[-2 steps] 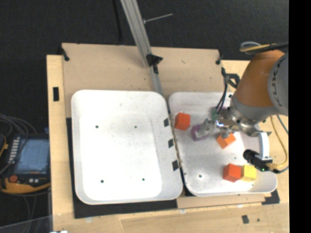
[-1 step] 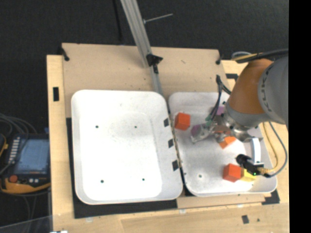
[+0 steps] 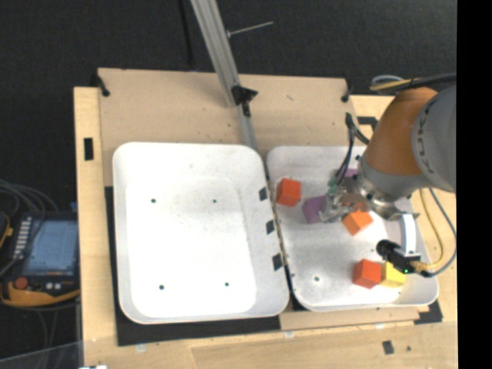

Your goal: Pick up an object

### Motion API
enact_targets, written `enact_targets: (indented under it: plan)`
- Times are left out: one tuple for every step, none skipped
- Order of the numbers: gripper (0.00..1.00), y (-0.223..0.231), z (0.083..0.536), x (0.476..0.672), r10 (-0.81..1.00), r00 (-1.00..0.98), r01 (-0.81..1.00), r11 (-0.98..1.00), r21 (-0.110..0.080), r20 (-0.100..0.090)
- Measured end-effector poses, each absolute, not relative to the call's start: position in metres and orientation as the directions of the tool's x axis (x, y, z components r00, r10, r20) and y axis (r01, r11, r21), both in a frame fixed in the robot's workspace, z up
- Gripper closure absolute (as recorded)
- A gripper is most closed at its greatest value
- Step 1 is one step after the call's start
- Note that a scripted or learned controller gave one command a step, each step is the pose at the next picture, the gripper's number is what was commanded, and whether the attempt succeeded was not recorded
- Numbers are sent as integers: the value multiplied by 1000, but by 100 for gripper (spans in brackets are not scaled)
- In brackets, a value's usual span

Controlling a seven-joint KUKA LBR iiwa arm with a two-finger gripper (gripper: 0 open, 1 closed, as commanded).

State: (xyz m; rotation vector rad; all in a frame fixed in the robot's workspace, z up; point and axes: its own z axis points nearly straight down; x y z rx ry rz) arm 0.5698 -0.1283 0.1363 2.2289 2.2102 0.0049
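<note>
Nothing was lifted yet: my gripper [image 3: 336, 208] hung over the purple block [image 3: 314, 207], three o'clock bin [image 3: 307, 160]; its grip I couldn't tell

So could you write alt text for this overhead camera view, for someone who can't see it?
A grey and orange robot arm reaches from the right into the right white bin, its gripper low among a purple block and orange blocks. Another orange block and a yellow one lie nearer the front, beside the left bin.

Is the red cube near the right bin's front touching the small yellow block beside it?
Touching. The camera view shows the red cube butting against the small yellow block, no white between them.
</note>
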Motion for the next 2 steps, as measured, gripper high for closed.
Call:
enact_targets:
  plan:
    - [100, -132, 180, 574, 1000, 2, 1000, -2, 6, -1]
    - [100, -132, 227, 583, 1000, -3, 1000, 3, 7, -2]
